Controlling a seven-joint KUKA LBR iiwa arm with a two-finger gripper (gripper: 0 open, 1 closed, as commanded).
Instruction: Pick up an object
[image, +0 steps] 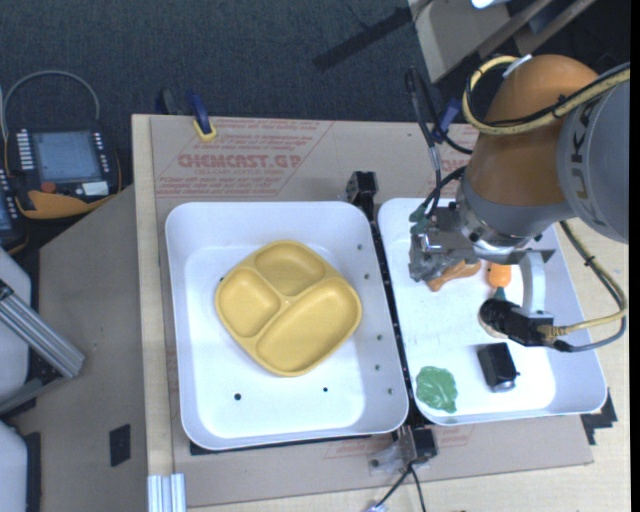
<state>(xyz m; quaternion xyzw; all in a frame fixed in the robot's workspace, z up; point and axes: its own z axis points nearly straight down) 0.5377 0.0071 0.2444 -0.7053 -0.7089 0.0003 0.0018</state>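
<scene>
My gripper (436, 258) hangs low over the upper left part of the right bin (570, 395), under the grey and orange arm (525, 130). An orange object (455, 270) lies directly beside and partly under the gripper, and another orange bit (499, 274) shows just right of it; the arm hides whatever joins them. A green crumpled object (436, 388) lies at the bin's front left. To its right sits a small black block (497, 365).
The left bin (200, 400) holds a yellow divided plate (288, 305) near its middle. A black clip (361, 187) sits at the far end of the seam between the bins. A cabled black part (512, 322) hangs off the arm over the right bin.
</scene>
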